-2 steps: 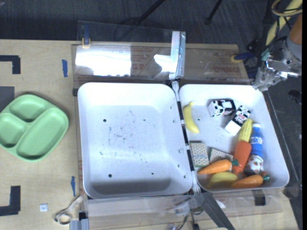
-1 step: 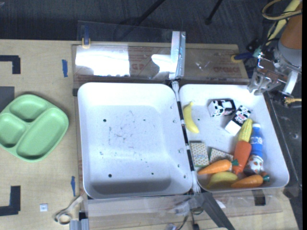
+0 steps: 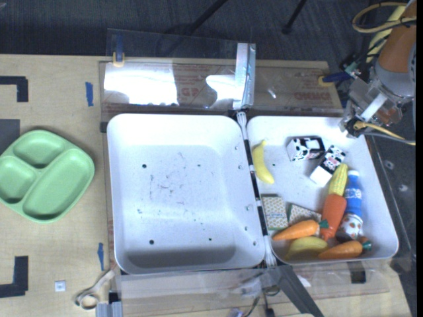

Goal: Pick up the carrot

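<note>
Orange is what I look for first, and I find several carrot-like pieces piled at the near end of the right bin (image 3: 380, 197). The clearest carrot (image 3: 296, 230) lies almost flat, its long axis running roughly left to right with the fatter end toward the bin's centre divider. A second orange piece (image 3: 334, 213) stands more upright just beside it, and a third (image 3: 340, 249) lies along the near wall, so I cannot be sure which one the task means. From my seat the end effector (image 3: 357, 124) sits at the far right corner of that bin, just over the rim, with the grey arm and its orange band (image 3: 400, 51) coming in behind it. I cannot tell whether it is spread or closed; it is too small and blurred. The carrot is well apart from it, toward the near wall and off to the camera's left, with the corn cob (image 3: 338, 179), a blue bottle (image 3: 353, 200) and a black-and-white toy (image 3: 305, 148) lying between. I judge the coming move to be a diagonal travel across the bin, then a wrist turn so the grip closes across the carrot's width. The left bin (image 3: 178, 183) and the green plate (image 3: 43, 176) on the tabletop (image 3: 53, 98) play no part.
</note>
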Controlling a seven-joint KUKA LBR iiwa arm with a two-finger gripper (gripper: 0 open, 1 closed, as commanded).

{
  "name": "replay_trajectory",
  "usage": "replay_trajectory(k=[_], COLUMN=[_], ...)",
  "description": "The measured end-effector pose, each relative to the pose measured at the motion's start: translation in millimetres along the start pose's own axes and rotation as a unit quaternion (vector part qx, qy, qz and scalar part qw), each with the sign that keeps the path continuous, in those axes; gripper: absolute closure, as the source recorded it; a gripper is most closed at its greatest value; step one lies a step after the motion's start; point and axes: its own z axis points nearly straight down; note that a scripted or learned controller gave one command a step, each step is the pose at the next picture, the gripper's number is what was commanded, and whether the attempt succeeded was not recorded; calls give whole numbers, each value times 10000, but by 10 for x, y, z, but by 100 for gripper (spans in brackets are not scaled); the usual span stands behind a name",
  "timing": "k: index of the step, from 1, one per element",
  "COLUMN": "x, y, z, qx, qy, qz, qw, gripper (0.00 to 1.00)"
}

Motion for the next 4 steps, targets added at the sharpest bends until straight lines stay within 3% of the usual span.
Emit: replay_trajectory(k=[1,4], x=[-164,-110], y=[19,3], z=[-18,-332], qx=[1,0], qy=[-1,0], qz=[1948,1896], qw=[9808,9819], gripper=[100,100])
